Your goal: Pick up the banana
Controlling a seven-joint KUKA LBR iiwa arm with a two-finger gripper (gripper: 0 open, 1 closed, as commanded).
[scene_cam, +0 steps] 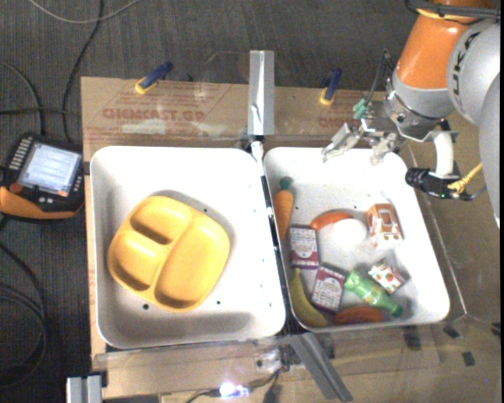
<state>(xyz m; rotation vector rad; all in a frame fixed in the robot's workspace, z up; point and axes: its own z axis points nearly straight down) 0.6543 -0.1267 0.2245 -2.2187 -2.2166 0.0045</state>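
On the worktop's left side sits the left bin point(101, 225), holding a yellow divided plate point(170, 252) and nothing the task asks for. Across the shared rim, the right bin point(428, 259) carries the clutter. The banana point(303, 297) lies along that bin's left wall, down in the near-left corner, its long axis running roughly parallel to the wall with a gentle curve toward the bottom edge. Directly above it along the same wall lies a carrot point(283, 211) (similar in shape, so an easy thing to mistake it for). A small dark carton point(303, 244) touches the banana's upper end, and another carton point(328, 289) presses against its right flank, so only the wall side looks free.

Further right, the tool point(360, 142) hangs over the far rim of the right bin, fingers spread apart and holding nothing. From there the banana lies toward the near-left, diagonally across the bin. My judgement: the coming move is a long travel toward that corner, with the fingers turned to close across the banana's short width, and the wall and carton leave little room for either one.
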